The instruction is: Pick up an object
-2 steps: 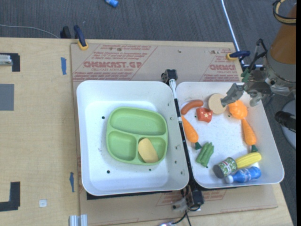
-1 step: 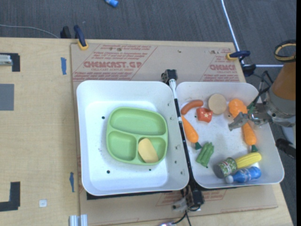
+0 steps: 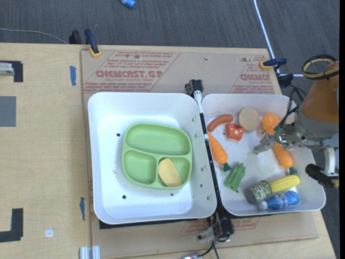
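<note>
Two shallow white bins sit side by side on the surface [image 3: 43, 161], on a sheet of printed cardboard [image 3: 161, 69]. The left bin [image 3: 102, 117] holds a green divided plate [image 3: 153, 142], and a yellow lemon-shaped piece [image 3: 169, 172] lies in the plate's lower right compartment. The right bin [image 3: 318, 198] holds the toy food: a red sausage [image 3: 219, 121] near its upper left corner, a red pepper piece [image 3: 234, 131] just beside it, a tan round disc [image 3: 249, 118] near the top rim, and an orange round fruit [image 3: 270, 123] to the disc's right. A carrot [image 3: 218, 149] lies along the left wall, with a green vegetable [image 3: 235, 176] below it. Near the bottom rim a small can [image 3: 259, 191], a yellow corn cob [image 3: 284, 184] and a blue bottle [image 3: 281, 200] lie close together. The arm [image 3: 322, 104] reaches in from the right, and the tool [image 3: 268, 143] is low in the right bin, between the orange fruit above and a second orange carrot [image 3: 283, 155] just below and to its right. Whether its fingers are spread or closed cannot be told from this angle, and nothing can be seen between them. Beyond the cardboard, a small blue bottle [image 3: 125, 0] lies on the dark floor.
</note>
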You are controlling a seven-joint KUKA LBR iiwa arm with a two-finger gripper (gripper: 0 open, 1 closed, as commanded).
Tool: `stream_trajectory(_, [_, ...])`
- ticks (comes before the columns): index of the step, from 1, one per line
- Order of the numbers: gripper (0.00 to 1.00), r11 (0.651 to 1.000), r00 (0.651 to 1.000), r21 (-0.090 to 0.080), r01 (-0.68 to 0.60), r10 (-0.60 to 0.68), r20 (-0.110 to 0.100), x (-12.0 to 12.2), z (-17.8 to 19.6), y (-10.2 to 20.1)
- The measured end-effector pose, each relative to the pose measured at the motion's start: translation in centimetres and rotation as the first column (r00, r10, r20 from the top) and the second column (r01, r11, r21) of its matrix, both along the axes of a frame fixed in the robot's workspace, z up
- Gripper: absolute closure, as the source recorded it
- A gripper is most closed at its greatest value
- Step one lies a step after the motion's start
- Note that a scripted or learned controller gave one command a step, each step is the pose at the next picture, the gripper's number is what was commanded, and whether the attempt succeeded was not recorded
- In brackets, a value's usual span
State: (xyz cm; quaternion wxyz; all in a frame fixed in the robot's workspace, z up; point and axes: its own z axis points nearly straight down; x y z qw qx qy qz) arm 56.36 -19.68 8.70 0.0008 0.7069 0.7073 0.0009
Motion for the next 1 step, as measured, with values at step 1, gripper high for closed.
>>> stream_trajectory(1, [1.0,1.0,1.0,-0.006,0.001,-0.001,0.006,0.12,1.14,-0.21])
